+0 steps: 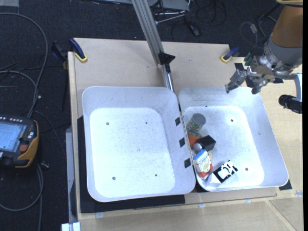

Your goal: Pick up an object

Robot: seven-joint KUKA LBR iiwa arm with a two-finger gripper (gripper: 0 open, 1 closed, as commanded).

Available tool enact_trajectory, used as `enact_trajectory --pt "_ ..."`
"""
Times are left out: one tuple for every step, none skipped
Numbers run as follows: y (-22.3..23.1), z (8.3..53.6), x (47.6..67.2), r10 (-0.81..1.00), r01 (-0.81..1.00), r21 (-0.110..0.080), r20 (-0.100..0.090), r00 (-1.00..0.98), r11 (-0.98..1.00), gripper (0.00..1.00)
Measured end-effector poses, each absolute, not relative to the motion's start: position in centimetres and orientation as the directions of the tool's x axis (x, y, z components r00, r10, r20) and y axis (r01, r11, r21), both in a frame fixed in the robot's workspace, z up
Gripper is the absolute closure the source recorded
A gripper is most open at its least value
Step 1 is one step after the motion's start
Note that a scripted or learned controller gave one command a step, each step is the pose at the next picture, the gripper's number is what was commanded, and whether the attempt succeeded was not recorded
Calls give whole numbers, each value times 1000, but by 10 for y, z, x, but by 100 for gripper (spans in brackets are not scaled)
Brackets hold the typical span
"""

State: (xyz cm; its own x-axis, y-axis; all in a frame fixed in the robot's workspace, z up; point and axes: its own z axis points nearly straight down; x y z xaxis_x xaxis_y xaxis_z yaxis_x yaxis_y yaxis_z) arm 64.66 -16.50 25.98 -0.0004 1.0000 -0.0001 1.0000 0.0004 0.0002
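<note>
step: approach, nothing picked | gripper (244, 83) above right bin (269, 143) far corner, fingers spread, empty | next: descend onto green can (196, 124) cluster

The arm (288, 28) reaches in from the right, its gripper (245, 83) spread open.

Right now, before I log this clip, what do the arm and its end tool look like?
The grey arm with a broad orange band narrows to a pale grey wrist. Below sits the small metallic grey two-finger gripper, dark blocky parts at its jaws and thin dark cables beside it.
</note>
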Motion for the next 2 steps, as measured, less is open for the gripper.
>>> enact_trajectory --pt "-204 116 615 1000 1000 -9 2 3 -3 0" --pt "-149 89 618 1000 1000 2 0 -3 3 0"
